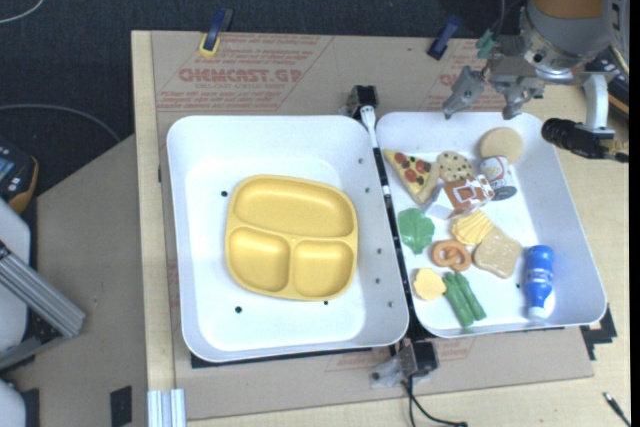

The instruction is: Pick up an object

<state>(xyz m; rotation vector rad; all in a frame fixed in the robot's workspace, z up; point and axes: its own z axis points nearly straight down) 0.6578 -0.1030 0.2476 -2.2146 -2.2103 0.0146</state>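
Nearest the camera, the right bin (578,245) keeps the toy food clustered: blue bottle (538,279), green beans (463,299), pizza slice (413,171), all candidates for picking. Beside it, a yellow divided plate (291,237) sits in the left bin (190,245). Farther back, the gripper (492,99) hovers over the right bin's far rim, fingers (458,101) spread and holding nothing, likely poised to descend.

I see the candidate objects clustered in the right bin (580,245): a pizza slice (413,171) by the left wall, a cookie (452,164) beside it, a green leaf (415,230), a pretzel (451,255), a cracker (497,253), green beans (463,298), and a blue bottle (538,280) lying near the right wall.
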